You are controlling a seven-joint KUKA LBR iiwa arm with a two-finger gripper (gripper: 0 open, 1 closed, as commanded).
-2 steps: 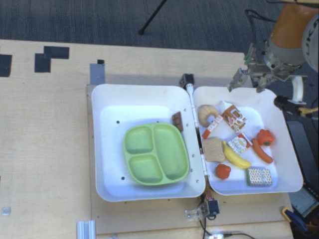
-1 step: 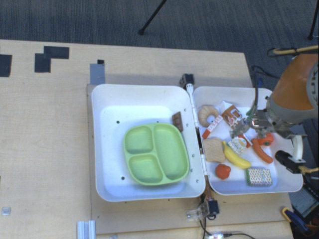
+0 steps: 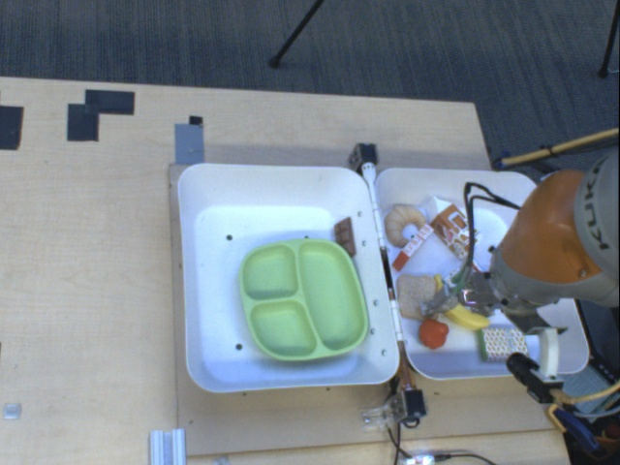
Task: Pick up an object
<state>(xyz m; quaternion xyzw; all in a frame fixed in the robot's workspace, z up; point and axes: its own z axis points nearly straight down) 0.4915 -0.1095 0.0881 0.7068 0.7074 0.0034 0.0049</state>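
The right bin (image 3: 552,356) holds a jumble of toy food: a beige bagel (image 3: 404,223), an orange and white packet (image 3: 449,229), a brown bread slice (image 3: 415,294), a red tomato (image 3: 434,333), a yellow banana (image 3: 469,319) and a green speckled block (image 3: 502,342). My gripper (image 3: 452,296) hangs low in this bin, just right of the bread slice and above the banana. The arm's orange band (image 3: 547,232) covers the bin's right side.
The left bin (image 3: 208,260) carries a green divided plate (image 3: 303,299). A small brown piece (image 3: 344,232) lies by that bin's right wall. The ridge between the two bins (image 3: 382,260) runs just left of the gripper. Cables lie at the front edge (image 3: 402,410).
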